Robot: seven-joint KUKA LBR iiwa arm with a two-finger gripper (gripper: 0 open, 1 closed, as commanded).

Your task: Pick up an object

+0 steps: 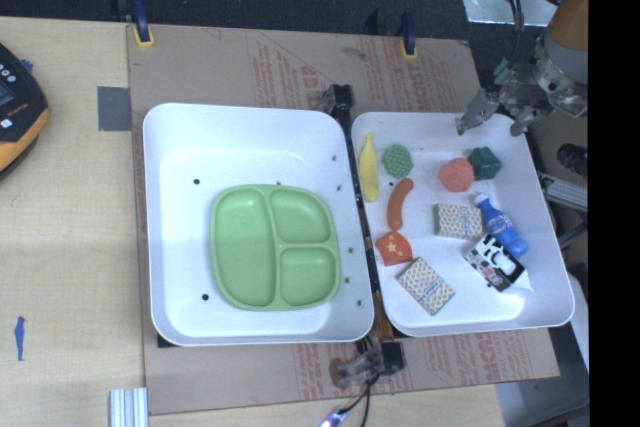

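Lying lengthwise up-down in rt bin point(540, 310): hot dog point(399, 202), banana point(368, 167).

Small toys, among them a banana point(368, 167), sausage point(398, 202) and red ball point(456, 174), lie scattered in the right bin point(548, 313).
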